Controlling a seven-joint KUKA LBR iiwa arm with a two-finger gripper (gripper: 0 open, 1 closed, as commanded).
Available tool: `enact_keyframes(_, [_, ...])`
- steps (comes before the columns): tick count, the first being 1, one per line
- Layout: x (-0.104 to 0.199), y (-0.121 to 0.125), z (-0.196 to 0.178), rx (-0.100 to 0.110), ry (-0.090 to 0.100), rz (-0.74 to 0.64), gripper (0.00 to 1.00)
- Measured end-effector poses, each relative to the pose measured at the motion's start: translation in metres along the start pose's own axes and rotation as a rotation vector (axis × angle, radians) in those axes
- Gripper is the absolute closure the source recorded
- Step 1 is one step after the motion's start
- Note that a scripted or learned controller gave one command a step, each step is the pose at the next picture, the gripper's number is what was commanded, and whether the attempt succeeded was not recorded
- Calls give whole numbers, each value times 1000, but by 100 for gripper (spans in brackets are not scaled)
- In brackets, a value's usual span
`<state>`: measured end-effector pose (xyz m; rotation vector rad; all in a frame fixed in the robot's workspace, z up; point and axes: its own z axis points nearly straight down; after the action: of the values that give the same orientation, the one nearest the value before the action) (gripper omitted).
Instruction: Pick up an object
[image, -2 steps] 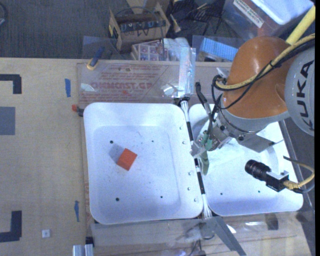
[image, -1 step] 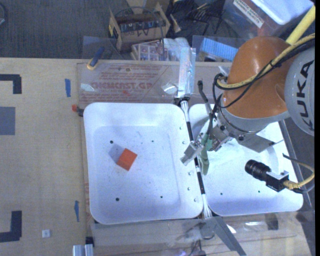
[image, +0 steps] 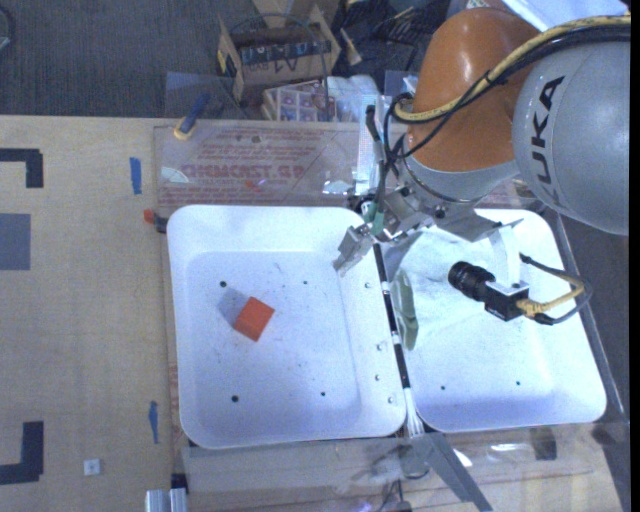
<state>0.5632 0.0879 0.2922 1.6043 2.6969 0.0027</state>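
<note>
An orange cube (image: 254, 318) lies on the floor of the left bin (image: 200, 420), left of its middle. A pale green, flat object (image: 405, 312) lies along the left wall of the right bin (image: 560, 400). My gripper (image: 372, 256) hangs over the divide between the two bins, near their far edge. It is open, with nothing between its fingers. The cube sits well to the lower left of it, and the green object is just below it in the view.
A black cylinder with a yellow cable (image: 488, 288) juts from the wrist over the right bin. The arm's orange and grey body (image: 500, 100) covers the right bin's far corner. A clear plastic sheet (image: 260, 170) and cardboard boxes (image: 275, 50) lie beyond the bins.
</note>
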Motion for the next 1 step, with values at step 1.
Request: enact_keyframes(1, [10, 70, -83, -4, -2, -230, 0])
